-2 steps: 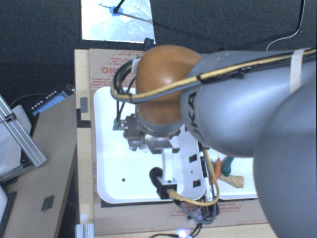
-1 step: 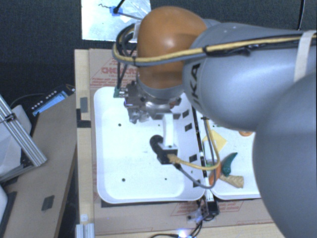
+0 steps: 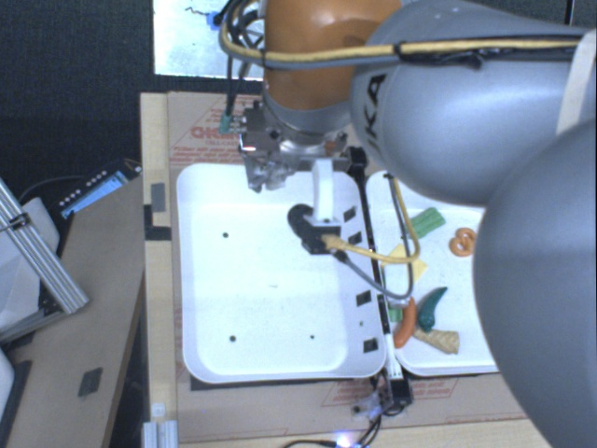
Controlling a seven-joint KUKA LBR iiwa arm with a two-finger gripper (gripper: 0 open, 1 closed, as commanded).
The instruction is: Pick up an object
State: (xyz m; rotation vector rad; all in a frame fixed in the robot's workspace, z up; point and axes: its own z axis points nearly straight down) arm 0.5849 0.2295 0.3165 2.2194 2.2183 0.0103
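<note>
Camera view gave me mostly the arm [image 3: 466, 110]. Its grey bulk came in from the right and hid a good part of what lay under it. Below it was the counter [image 3: 103, 287] with the two white bins side by side.

The left bin [image 3: 242, 343] showed bare white floor with a few small dark dots. The gripper [image 3: 266, 168] hung over its far edge, near the rim. I could not tell whether the gripper was apart or together, and I saw nothing held in it.

Everything worth picking lay in the right bin [image 3: 438, 370], well apart from the gripper. There was a green block [image 3: 427, 222] toward the far side, with a yellow piece [image 3: 413, 265] just in front of it. Near the front were a teal piece [image 3: 432, 308], a carrot [image 3: 406, 325] touching or nearly touching it, and a tan cone [image 3: 440, 342] just beside those two. An orange ring [image 3: 462, 243] sat close to where the arm cut off my sight.

I judged this to be the approach step, with no grasp made yet. The next move called for carrying the gripper over the two adjoining rims into the right bin, then lowering it onto a single piece. The green block looked the freest target. The front three were crowded together, so a descent there risked nudging a neighbour. The arm also hid the rest of that bin from me.
</note>
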